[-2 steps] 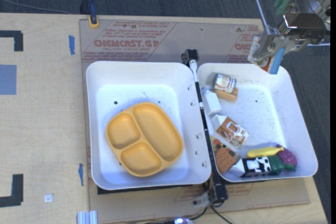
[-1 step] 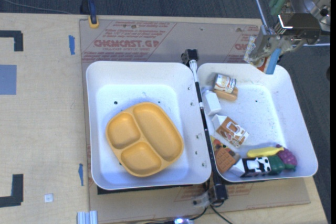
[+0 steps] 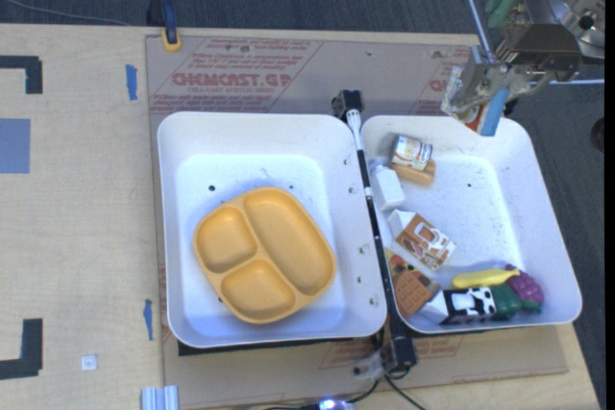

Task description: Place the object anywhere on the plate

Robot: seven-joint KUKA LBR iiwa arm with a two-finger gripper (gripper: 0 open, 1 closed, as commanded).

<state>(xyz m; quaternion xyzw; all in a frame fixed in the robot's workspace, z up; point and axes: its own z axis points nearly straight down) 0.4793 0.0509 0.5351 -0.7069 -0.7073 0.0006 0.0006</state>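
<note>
A yellow plate [image 3: 264,254] with three compartments lies in the left white bin [image 3: 192,149], and nothing rests on it. The gripper [image 3: 478,106] hangs over the far rim of the right bin [image 3: 538,197], well to the right of the plate and beyond it. A small orange and blue patch shows at its lower end; I cannot tell whether that is a held object. Toy food lies in the right bin: a small jar [image 3: 411,152], a white block [image 3: 389,188], an orange-and-white packet [image 3: 425,242] and a brown waffle [image 3: 413,291].
A yellow banana [image 3: 485,277], purple grapes [image 3: 528,288], a green item [image 3: 506,303] and a black-and-white piece [image 3: 469,303] crowd the right bin's near corner. A black divider rod [image 3: 363,178] runs between the bins. Cables hang at the top right.
</note>
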